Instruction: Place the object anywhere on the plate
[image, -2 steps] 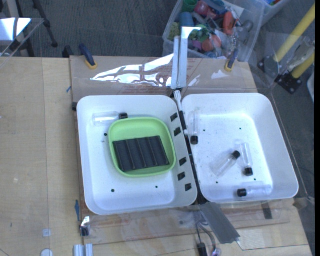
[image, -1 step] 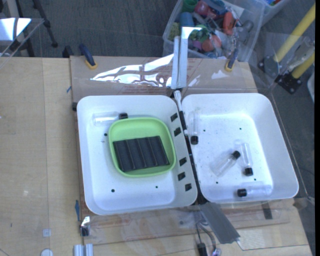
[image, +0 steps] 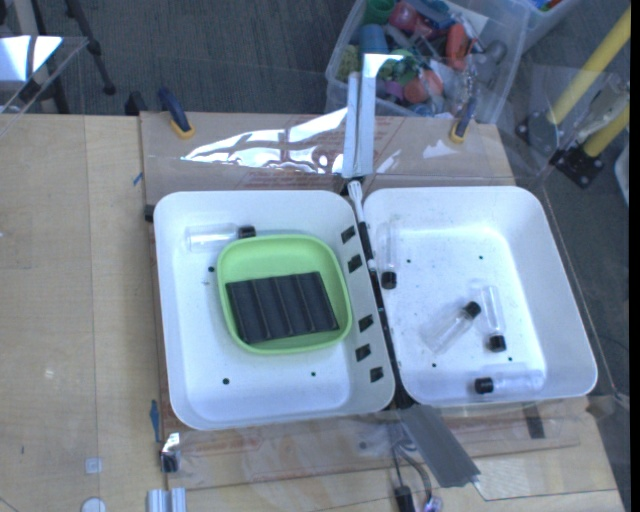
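A green square plate lies in the left white bin, a little left of the bin's middle. On the plate rests a black ribbed rectangular block, lying flat and covering most of the plate's floor. A clear vial with a black cap lies just beyond the plate's far left corner, on the bin floor.
The right white bin holds several clear vials with black caps: one near the divider, two in the middle, one along the front wall. Black clips line the seam between the bins. A clear tote of colourful items stands behind.
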